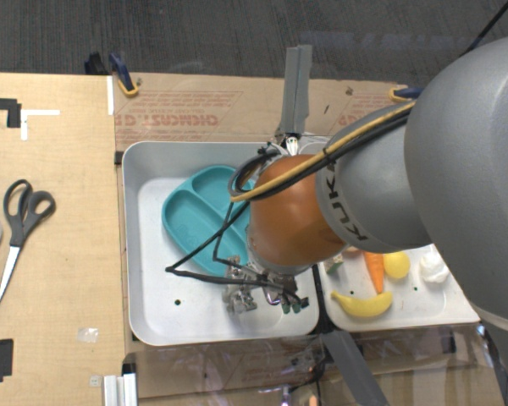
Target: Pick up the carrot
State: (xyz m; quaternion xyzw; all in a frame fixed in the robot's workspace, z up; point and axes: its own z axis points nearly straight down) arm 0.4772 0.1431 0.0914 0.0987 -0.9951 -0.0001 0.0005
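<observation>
The arm comes in from the right and its orange wrist band hangs over the left bin [140, 252], with the gripper [252, 296] low near that bin's front right corner. The fingers are small and tangled with cabling from here; I cannot tell how far apart they stand, and I see nothing between them.

The carrot [374, 271] is in the right bin [457, 307], lying roughly upright in the view, just above the banana [361, 304] and close beside a yellow lemon-like fruit [396, 266]. A small white object [433, 268] sits further right.

A teal divided plate [195, 214] lies tilted in the left bin, partly under the wrist.

Judgement: the gripper is over the wrong bin, so the pick has not started. I'd expect a move rightward across the divider. Crowding by the banana and yellow fruit may foul a grasp.

On the bench to the left, scissors [19, 218].
</observation>
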